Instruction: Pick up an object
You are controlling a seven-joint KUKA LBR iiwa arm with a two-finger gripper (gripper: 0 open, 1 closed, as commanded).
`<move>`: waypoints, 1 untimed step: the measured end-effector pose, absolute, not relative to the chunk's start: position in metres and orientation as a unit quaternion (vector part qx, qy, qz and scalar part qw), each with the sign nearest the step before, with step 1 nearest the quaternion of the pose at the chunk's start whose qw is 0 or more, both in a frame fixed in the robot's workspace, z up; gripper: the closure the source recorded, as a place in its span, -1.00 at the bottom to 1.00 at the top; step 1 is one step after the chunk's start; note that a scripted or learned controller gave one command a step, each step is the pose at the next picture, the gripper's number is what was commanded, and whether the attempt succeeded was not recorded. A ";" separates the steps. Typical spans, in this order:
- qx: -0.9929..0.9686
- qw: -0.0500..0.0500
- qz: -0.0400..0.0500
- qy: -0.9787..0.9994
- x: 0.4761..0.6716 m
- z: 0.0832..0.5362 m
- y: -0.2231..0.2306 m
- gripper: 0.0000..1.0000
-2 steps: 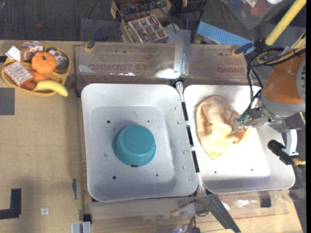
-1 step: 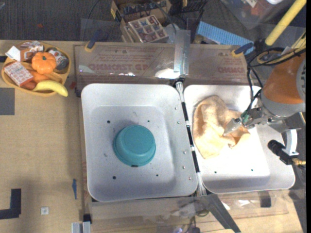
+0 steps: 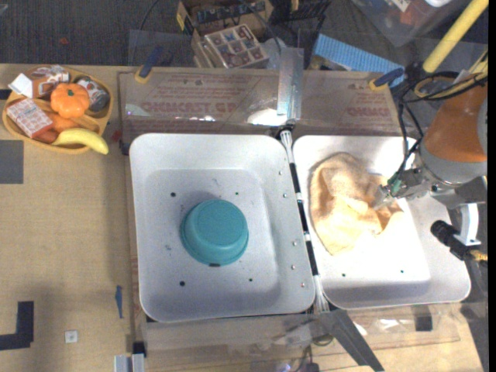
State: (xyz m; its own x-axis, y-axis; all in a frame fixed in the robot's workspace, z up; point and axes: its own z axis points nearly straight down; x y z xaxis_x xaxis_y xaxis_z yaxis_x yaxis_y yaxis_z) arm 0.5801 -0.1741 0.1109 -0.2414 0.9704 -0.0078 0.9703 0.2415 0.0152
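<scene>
A crumpled tan cloth (image 3: 345, 202) lies in the right bin (image 3: 387, 273), towards its left and back. My gripper (image 3: 385, 197) is down at the cloth's right edge, with its tip touching or pressed into the fabric. The grey arm with its orange band reaches in from the right above it. An upturned teal bowl (image 3: 215, 231) sits in the middle of the left bin (image 3: 163, 169), far from the gripper.
A divider ridge (image 3: 298, 208) runs between the two bins. A wicker plate of toy fruit and boxes (image 3: 56, 108) rests on the bench at the far left. Cardboard walls (image 3: 201, 99) stand behind the bins, with clutter beyond.
</scene>
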 end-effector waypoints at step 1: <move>0.604 0.005 0.002 0.797 0.536 0.090 -0.198 1.00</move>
